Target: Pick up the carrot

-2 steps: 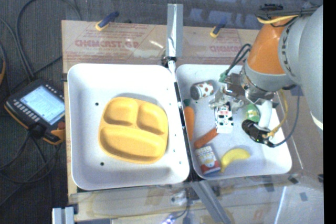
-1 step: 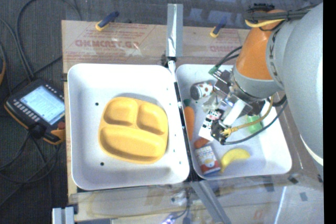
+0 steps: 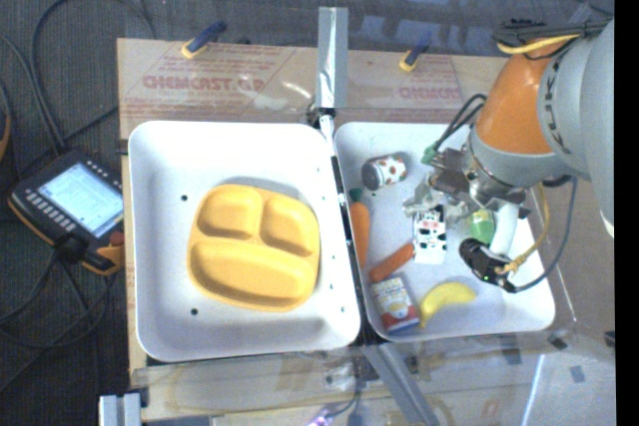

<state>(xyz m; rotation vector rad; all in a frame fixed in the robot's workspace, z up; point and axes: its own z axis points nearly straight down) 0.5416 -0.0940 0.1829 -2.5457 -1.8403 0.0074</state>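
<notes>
We see the carrot (image 3: pixel 359 226) lying along the right bin's (image 3: pixel 539 314) left wall, with a yellow tray (image 3: pixel 257 246) mid-left bin (image 3: pixel 160 155). The gripper (image 3: pixel 439 205) hangs over the right bin's middle, perhaps touching a small white carton (image 3: pixel 430 236); a banana (image 3: pixel 448 297) lies near its front edge.

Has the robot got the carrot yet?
Not yet. The carrot lies in the right bin, against its left wall, beside the hot dog. The gripper hangs over the middle of that bin, right of the carrot. Reaching it, grabbing and lifting are all left.
</notes>
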